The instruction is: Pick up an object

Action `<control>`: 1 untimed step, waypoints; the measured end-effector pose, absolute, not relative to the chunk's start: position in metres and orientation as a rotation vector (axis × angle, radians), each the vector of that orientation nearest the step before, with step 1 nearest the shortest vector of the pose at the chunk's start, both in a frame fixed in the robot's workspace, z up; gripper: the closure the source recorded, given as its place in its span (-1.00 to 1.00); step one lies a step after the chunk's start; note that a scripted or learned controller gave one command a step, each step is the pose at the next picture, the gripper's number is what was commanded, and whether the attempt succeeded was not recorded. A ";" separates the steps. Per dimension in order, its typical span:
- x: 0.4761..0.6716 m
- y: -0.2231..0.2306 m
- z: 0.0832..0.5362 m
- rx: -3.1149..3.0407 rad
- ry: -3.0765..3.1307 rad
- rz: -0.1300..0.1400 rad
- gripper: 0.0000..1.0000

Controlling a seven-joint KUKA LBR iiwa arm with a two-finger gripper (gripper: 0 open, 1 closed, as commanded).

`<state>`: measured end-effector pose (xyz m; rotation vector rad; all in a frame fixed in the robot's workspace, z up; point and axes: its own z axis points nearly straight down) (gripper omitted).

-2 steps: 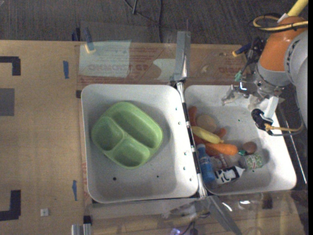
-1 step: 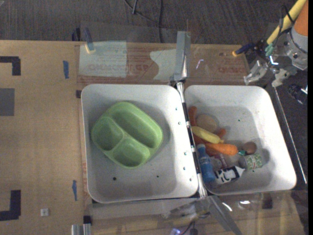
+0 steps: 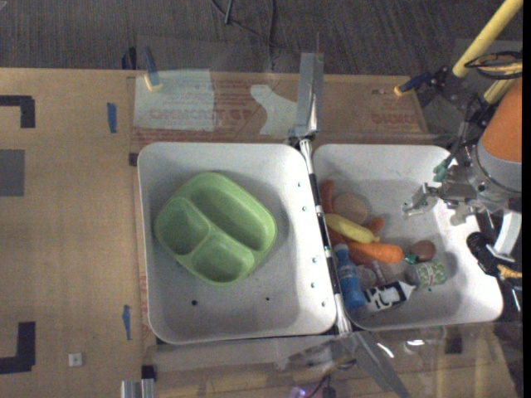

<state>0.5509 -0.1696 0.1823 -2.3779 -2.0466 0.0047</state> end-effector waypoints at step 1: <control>0.508 -0.151 0.093 -2.259 -2.180 0.001 -1.00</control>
